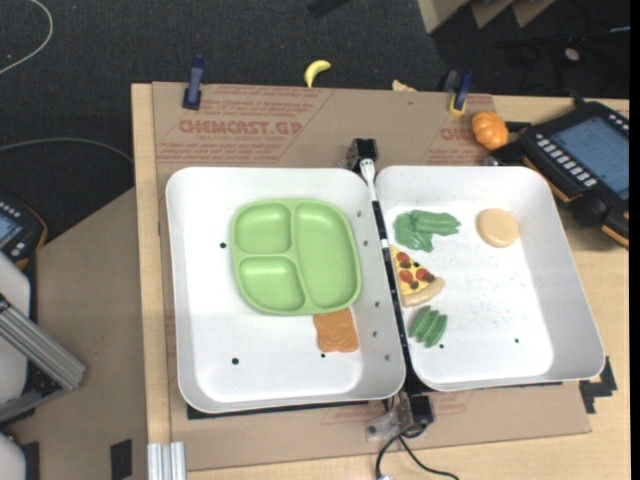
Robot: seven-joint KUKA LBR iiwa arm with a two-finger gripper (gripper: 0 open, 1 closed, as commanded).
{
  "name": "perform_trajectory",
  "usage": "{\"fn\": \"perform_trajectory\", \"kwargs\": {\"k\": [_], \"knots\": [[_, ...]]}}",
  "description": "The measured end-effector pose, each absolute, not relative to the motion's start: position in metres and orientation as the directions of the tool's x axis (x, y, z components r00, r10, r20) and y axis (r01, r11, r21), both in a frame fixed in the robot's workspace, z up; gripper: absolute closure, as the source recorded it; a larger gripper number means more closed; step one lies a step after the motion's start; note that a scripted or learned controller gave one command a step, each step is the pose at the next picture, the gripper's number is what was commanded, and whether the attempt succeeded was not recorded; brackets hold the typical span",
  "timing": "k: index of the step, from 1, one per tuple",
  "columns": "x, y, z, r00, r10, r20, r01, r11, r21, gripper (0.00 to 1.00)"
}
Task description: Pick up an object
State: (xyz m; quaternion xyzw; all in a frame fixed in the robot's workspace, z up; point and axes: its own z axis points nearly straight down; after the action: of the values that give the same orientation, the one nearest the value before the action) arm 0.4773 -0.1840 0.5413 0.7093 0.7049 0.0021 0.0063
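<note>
Task not begun. Round beige cookie (497, 227) and pizza slice toy (415, 277) lying untouched in right white bin (560, 298). Gripper state impossible to tell.

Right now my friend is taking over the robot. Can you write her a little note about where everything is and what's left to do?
Left bin: green plate, with a toast piece touching its near edge.
Right bin: leafy greens, pizza slice, green beans, round cookie.
Done: nothing picked up; every item lies in a bin.
Left: bring the arm in, choose one item and lift it.
</note>
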Motion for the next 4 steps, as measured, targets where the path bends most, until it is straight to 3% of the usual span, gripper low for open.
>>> {"fn": "perform_trajectory", "kwargs": {"k": [1, 2, 3, 4], "knots": [[0.479, -0.226, 0.509, 0.004, 1.000, 0.000, 1.000, -0.004, -0.003, 1.00], [0.494, -0.223, 0.401, 0.001, 1.000, 0.003, 1.000, -0.001, -0.009, 1.00], [0.599, -0.222, 0.297, -0.005, 1.000, 0.002, 1.000, 0.005, -0.003, 1.00], [0.669, -0.198, 0.270, -0.005, 1.000, -0.001, 1.000, 0.005, 0.004, 1.00]]}}
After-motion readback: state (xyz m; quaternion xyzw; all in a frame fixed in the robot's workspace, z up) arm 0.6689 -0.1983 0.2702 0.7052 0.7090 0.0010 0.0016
